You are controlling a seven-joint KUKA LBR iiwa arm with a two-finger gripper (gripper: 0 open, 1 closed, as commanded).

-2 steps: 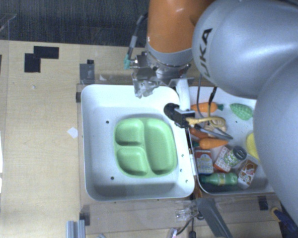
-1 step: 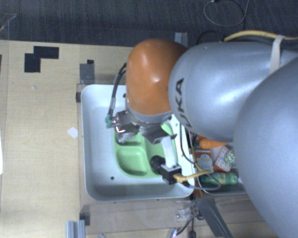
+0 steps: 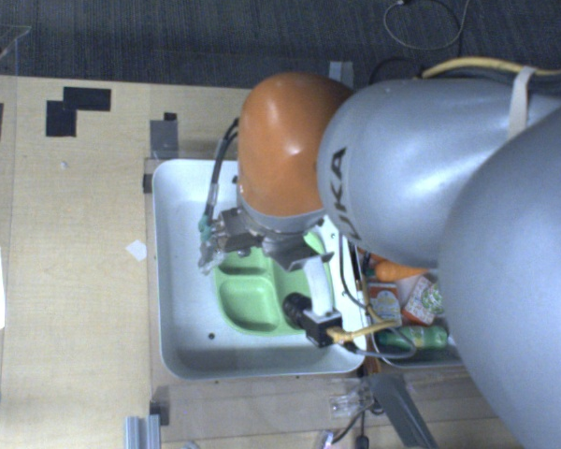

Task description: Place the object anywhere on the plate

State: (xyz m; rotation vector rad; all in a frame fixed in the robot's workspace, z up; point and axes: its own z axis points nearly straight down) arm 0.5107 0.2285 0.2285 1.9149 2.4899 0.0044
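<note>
A light green plate [image 3: 248, 299] with compartments lies in the left white bin [image 3: 179, 251], towards its right side. The arm's orange band and grey wrist cover the plate's far part. My gripper [image 3: 260, 243] hangs straight down under the wrist, over the plate's upper edge, and the wrist body hides its tips. I see no object lying on the visible part of the plate. Whether anything is held is hidden from this angle.
The right bin holds an orange item [image 3: 393, 271], a printed packet [image 3: 385, 303] and a dark green bottle [image 3: 417, 337], mostly hidden by the arm. Cables and a black fitting [image 3: 304, 314] hang off the wrist above the plate. The wooden bench [image 3: 65, 279] spreads to the left.
</note>
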